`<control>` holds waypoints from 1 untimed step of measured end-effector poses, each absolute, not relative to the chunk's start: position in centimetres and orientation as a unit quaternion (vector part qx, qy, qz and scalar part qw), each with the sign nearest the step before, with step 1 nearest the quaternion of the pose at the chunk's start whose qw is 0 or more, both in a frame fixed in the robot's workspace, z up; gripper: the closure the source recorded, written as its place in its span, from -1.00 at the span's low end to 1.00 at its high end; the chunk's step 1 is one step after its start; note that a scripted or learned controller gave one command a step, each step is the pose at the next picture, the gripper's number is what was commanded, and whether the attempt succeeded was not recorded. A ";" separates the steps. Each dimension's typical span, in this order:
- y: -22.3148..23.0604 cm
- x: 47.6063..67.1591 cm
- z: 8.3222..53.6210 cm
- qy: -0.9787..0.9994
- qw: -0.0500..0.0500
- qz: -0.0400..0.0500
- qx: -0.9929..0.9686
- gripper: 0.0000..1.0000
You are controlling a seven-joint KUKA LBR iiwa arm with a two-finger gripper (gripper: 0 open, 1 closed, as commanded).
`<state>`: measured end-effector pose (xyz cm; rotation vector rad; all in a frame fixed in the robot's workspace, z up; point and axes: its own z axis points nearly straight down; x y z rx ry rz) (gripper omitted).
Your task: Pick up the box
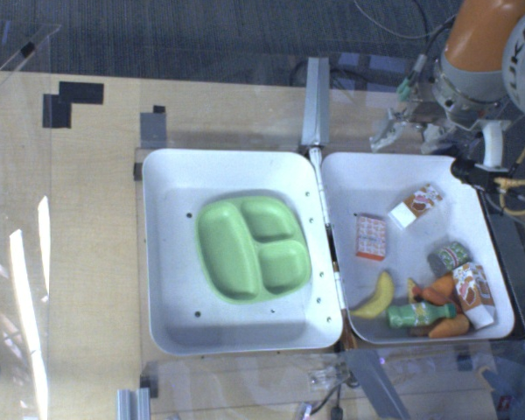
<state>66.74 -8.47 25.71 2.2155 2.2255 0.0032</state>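
Claw: the gripper (394, 134) hangs beyond the far rim of the right bin (367, 178), near that bin's far left corner, under the orange-banded arm (490, 33). Its two fingers stand apart with nothing between them.

Box: several small cartons lie in the right bin. The flat box (371, 237) with red and white print lies on its broad face on open floor left of centre, well apart from everything else. A second carton (417, 206) lies tilted to its right and a little farther off. A third carton (472, 291) sits at the near right, packed among other items.

Best target: the flat box looks the safest pick, since bare floor surrounds it on all sides.

Approach: I judge the claw should travel toward the near side and come down straight over the flat box, fingers turned to straddle its narrow width, not its length.

Grip: the box lies low, so the fingertips probably need to reach almost to the bin floor before closing, or they may skid over the top face.

Clutter: a banana (376, 297), a green bottle (413, 315), a can (450, 256) and a carrot (448, 326) crowd the near right corner; staying left of them avoids a knock.

Left bin: the left bin (166, 199) holds a green divided tray (254, 248), no part of this step.

Progress: nothing is lifted yet; the pick has not begun.
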 end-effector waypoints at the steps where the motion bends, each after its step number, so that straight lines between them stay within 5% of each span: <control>1: -9.3 63.3 14.9 0.737 0.001 0.001 0.676 -1.00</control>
